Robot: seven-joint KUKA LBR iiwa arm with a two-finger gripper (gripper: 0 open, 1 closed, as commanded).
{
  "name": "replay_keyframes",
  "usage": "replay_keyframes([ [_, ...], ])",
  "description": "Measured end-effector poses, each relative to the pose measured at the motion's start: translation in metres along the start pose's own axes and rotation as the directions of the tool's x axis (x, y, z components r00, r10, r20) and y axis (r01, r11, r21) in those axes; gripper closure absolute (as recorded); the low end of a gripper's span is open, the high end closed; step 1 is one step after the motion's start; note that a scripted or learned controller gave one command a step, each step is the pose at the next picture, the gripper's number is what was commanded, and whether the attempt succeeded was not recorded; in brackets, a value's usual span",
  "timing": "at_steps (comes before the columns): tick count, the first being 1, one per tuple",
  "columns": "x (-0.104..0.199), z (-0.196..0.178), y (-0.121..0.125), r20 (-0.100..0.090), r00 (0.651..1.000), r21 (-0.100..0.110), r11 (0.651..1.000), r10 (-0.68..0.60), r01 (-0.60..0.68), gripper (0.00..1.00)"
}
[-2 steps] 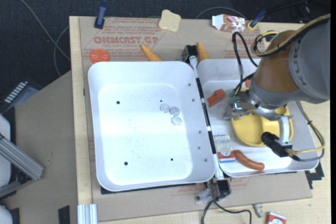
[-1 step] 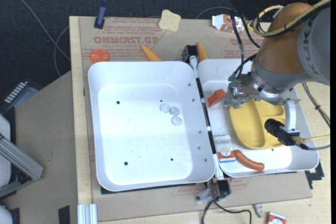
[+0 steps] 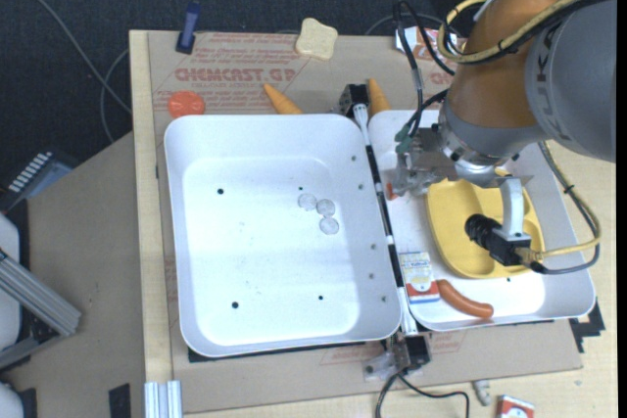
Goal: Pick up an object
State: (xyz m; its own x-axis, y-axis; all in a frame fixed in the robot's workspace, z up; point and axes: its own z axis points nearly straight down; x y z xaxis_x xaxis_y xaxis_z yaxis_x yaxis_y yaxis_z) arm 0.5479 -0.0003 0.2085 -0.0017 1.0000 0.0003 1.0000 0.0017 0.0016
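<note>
My gripper (image 3: pixel 413 167) hangs low over the left side of the right bin (image 3: pixel 560 294), close to the wall it shares with the left bin. A yellow dish-shaped object (image 3: pixel 458 228) lies in the right bin just right of and below the gripper, partly covered by the wrist. An orange-red sausage (image 3: pixel 464 301) rests near that bin's front, with a small printed carton (image 3: pixel 417 271) to its left. Nothing shows between the gripper and these things. Several small clear discs (image 3: pixel 319 212) lie in the middle of the left bin (image 3: pixel 196 210).
Behind the bins, on the brown board, lie a blue object (image 3: pixel 187 27), a cream sponge-like piece (image 3: pixel 315 37), an orange disc (image 3: pixel 183 103) and two orange carrot-shaped pieces (image 3: pixel 282 100) (image 3: pixel 377 95). The bulky arm (image 3: pixel 509 64) covers the right bin's back half.
</note>
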Motion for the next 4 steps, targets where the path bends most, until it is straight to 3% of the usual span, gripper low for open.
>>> replay_keyframes([
  [1, -0.001, 0.0, 0.0, 0.0, 1.0, 0.0, 1.0, 0.001, -0.001, 0.0],
  [2, -0.073, 0.024, -0.003, 0.002, 1.0, 0.004, 1.0, 0.003, -0.003, 0.0],
  [3, -0.093, 0.115, -0.069, 0.001, 1.0, 0.002, 1.0, 0.003, -0.003, 0.0],
  [4, -0.103, 0.121, -0.061, -0.004, 1.0, -0.001, 1.0, 0.0, 0.0, 0.0],
])
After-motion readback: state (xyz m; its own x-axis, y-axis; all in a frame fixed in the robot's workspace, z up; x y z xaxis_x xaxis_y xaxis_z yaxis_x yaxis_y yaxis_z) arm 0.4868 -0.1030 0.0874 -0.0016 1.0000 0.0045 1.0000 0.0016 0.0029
